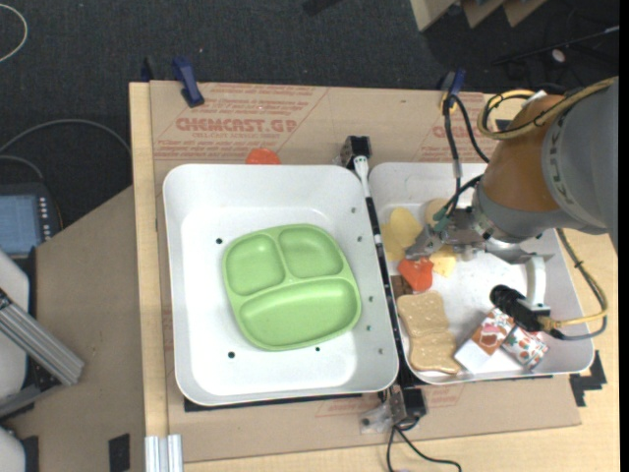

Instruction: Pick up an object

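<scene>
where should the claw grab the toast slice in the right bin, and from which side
Probably from straight above, closing across the narrower width of the flat tan toast-shaped slice. It lies flat against the right white bin's near-left wall, so a sideways approach looks blocked.

- Left white bin (pixel 187 264): holds a green three-compartment plate (pixel 291 285), lying flat near the middle.
- Brown cardboard sheet (pixel 295 116) under both bins, red print along the far side.
- Blue clamp (pixel 187 82) at the far left edge of the cardboard.
- Black clip (pixel 356 149) at the far end of the seam between the bins.
- Dark carpet (pixel 197 18) beyond the bench.
</scene>
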Action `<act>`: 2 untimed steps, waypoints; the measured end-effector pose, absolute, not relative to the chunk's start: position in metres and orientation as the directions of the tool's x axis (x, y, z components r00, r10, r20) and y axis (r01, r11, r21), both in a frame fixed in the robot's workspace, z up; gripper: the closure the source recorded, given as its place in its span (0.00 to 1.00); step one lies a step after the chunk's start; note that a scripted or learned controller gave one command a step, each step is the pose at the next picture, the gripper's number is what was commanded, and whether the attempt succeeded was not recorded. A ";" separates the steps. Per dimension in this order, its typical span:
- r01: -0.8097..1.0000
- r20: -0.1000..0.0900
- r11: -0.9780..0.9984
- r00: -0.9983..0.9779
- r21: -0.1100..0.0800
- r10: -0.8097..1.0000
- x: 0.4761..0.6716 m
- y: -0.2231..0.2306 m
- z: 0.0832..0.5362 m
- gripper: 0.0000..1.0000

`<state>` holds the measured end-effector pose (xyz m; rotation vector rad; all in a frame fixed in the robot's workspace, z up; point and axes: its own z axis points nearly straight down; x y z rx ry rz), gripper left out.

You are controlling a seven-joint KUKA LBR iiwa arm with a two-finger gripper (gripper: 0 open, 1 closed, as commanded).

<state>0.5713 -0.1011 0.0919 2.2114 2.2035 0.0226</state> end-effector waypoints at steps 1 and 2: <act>1.000 -0.004 0.000 0.000 0.008 1.000 0.623 -0.152 0.086 0.00; 1.000 -0.002 0.003 -0.003 0.006 1.000 0.669 -0.118 0.085 0.00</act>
